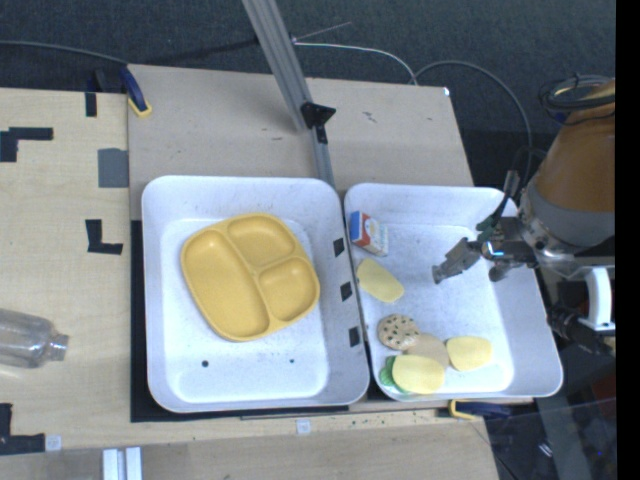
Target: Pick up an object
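Observation:
The right bin (440, 208) holds several toy foods. A small red, white and blue carton (367, 231) stands near its left wall, with a pale yellow piece (380, 281) below it. A chocolate-chip cookie (397, 330), a beige piece (430, 347), a yellow piece (468, 351) and a yellow-green piece (416, 373) lie along the front. My gripper (470, 270) hovers over the bin's right half, open, with nothing between its fingers. It is to the right of the pale yellow piece and above the front cluster.
The left bin (170, 368) bears a yellow divided plate (250, 273). A grey pole (285, 58) slants down to the bins' back edge. A clear bottle (25, 333) lies on the bench at far left. Cables run behind the right bin.

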Motion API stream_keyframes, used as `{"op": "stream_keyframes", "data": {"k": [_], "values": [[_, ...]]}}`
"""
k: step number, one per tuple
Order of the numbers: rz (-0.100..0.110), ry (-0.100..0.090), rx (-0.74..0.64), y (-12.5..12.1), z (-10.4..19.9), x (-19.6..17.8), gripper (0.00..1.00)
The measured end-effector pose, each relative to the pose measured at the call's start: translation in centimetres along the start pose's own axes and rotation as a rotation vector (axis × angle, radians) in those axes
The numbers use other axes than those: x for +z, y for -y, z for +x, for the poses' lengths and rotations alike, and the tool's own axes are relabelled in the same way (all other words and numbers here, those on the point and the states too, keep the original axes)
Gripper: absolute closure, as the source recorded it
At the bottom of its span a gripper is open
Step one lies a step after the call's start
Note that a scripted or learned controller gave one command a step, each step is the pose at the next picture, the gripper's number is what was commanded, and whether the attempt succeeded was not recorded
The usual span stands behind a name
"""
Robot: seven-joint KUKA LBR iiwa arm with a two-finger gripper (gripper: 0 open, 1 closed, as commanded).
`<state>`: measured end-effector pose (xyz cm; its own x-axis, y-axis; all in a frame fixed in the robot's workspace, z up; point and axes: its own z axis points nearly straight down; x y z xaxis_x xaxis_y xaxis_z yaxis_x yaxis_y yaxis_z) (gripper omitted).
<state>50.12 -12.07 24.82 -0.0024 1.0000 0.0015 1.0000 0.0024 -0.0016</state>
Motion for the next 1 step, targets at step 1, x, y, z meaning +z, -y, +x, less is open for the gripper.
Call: {"op": "stream_keyframes", "data": {"k": [1], "values": [[0.001, -0.001, -0.003, -0.04, 0.11, -0.96, 1.00]]}}
